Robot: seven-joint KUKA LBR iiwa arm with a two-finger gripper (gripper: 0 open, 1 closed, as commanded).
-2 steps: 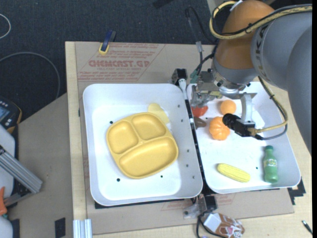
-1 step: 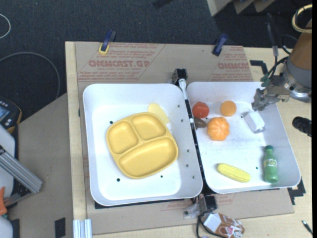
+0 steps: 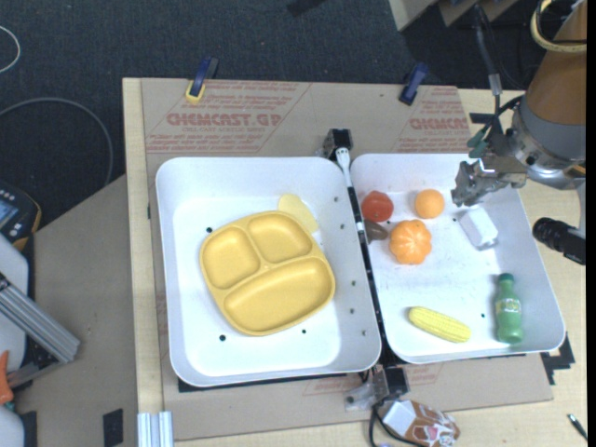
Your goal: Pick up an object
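We are looking down on the gripper [image 3: 473,186] hanging over the far part of the right bin [image 3: 540,291]. Its fingers are too small and blurred for us to tell how they stand, and we are seeing nothing between them. A white block [image 3: 479,228] is lying just below the gripper, apart from it. An orange ball [image 3: 428,203] is sitting to its left, near a tomato [image 3: 377,206] and a tangerine [image 3: 411,242]. A corn cob [image 3: 440,324] and a green bottle [image 3: 507,309] are lying at the near side. A yellow tray [image 3: 267,271] is resting in the left bin [image 3: 177,277].
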